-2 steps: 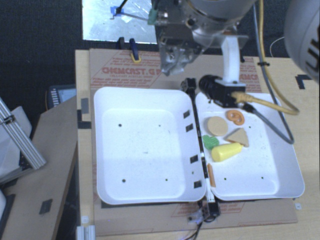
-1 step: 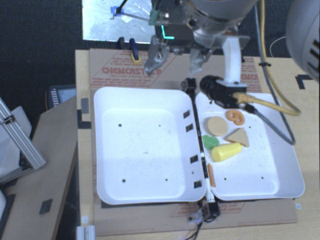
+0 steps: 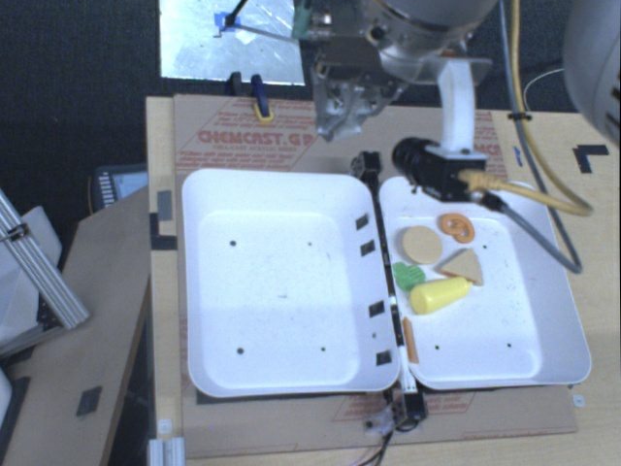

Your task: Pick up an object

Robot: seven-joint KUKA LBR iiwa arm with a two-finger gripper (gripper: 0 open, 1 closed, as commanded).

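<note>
The yellow object [image 3: 440,294] is your likeliest pick; it lies in the right bin [image 3: 543,348], at about ten o'clock from that bin's centre, close to the divider between the bins. You have a tight cluster there: the green piece [image 3: 408,276] touches it at its ten o'clock, the tan wedge [image 3: 464,266] sits just beside it at one o'clock, the round beige disc [image 3: 422,245] lies at twelve, and the orange pretzel [image 3: 456,226] is beyond that. The gripper [image 3: 342,115] hangs high above the bench's far edge, well apart from all of them, and whether it is released or clenched you cannot tell from here. A descent slightly off could, in my judgement, pinch two pieces together or shove the cluster against the wall. The rounded yellow shape may also roll away.
</note>
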